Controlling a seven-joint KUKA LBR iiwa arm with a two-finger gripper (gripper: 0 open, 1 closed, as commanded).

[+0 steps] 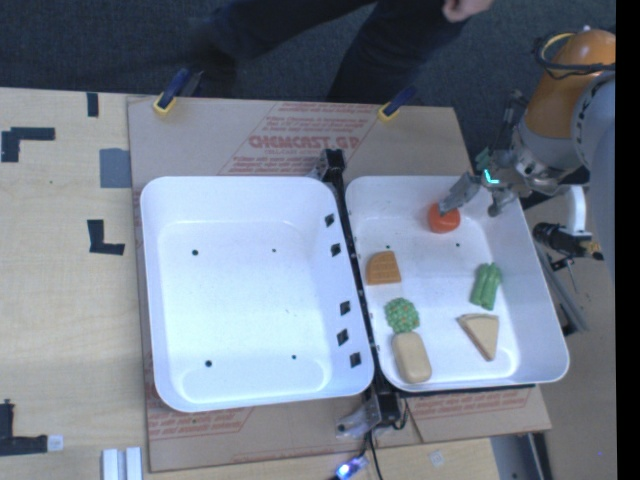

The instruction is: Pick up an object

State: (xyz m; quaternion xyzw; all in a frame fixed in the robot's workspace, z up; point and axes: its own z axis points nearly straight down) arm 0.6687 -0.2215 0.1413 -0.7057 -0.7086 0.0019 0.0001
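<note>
The right bin [530, 268] holds several toy foods. A red round piece [444, 220] lies near its far side. An orange square piece [383, 267], a green bushy piece [402, 314] and a tan loaf-shaped piece [411, 357] lie along the bin's left side. A green elongated piece [486, 285] and a pale yellow wedge [481, 334] lie further right. My gripper [473, 205] hangs over the far right part of this bin with its fingers spread open. Its left fingertip [452, 202] sits at the red piece's top edge. Nothing is between the fingers.
The left bin [160, 268] stands beside the right one, with a black divider strip [342, 268] between them. Both rest on a cardboard sheet [280, 138] clamped at its far edge. A person stands beyond the bench at the top.
</note>
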